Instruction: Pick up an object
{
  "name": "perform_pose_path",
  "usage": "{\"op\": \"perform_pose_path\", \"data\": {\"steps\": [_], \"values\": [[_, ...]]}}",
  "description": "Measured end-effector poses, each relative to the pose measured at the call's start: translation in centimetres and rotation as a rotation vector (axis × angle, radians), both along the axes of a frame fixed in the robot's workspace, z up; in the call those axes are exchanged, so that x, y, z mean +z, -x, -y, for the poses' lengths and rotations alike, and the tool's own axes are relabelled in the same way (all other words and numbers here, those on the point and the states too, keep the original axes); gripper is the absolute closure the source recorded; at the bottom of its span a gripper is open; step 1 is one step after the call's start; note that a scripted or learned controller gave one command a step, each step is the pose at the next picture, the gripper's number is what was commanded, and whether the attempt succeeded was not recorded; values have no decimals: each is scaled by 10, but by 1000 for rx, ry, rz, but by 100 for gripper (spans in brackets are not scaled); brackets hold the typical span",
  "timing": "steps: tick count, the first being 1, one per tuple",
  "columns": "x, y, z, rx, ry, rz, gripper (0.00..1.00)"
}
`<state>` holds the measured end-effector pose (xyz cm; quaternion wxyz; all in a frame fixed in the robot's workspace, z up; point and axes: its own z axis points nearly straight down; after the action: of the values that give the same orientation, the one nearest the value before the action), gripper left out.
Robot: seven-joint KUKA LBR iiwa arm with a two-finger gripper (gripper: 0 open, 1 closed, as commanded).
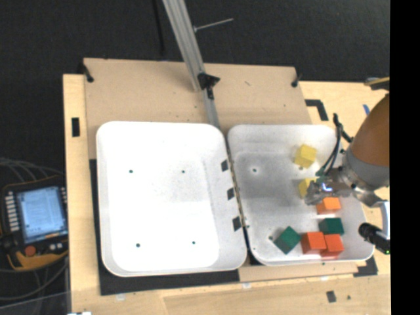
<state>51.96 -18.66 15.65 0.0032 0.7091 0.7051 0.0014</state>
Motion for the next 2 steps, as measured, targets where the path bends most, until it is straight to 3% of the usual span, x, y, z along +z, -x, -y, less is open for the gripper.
{"op": "perform_pose_path", "data": {"steps": [2], "values": [[98,-7,5,10,1,2,100]]}}
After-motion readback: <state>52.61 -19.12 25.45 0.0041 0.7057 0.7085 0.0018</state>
